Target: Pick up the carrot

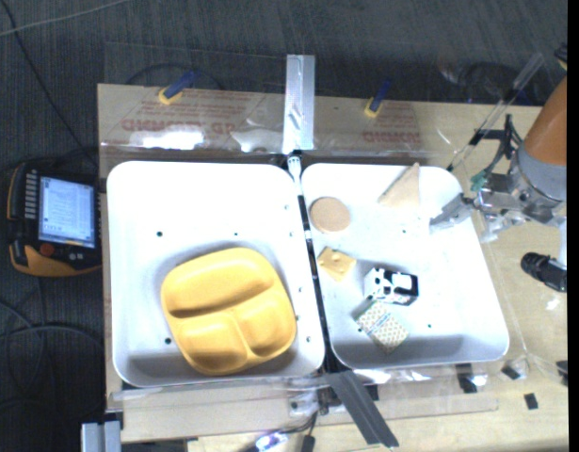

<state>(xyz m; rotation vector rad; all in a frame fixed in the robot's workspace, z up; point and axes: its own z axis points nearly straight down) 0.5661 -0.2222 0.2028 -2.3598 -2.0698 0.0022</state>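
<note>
Camera view: wooden worktop (515, 252) on dark carpet floor (270, 12) with loose cables. A teach pendant (52, 217) lies to the left. Left bin (138, 252) holds a yellow divided tray (229, 307). Right bin (458, 299) holds a tan disc (329, 214), a yellow block (335, 264), a black-and-white item (393, 284) and a patterned packet (384, 327). A pale tapered piece (402, 187), carrot-shaped, lies at its far side; we can't confirm it's the carrot. Claw (455, 215) is just right of it over the bin; we cannot tell whether it's wide or narrow.

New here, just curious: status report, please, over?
Gripper at right bin's right rim. Carrot uncertain: maybe the pale cone beside it. Nothing between them.
</note>
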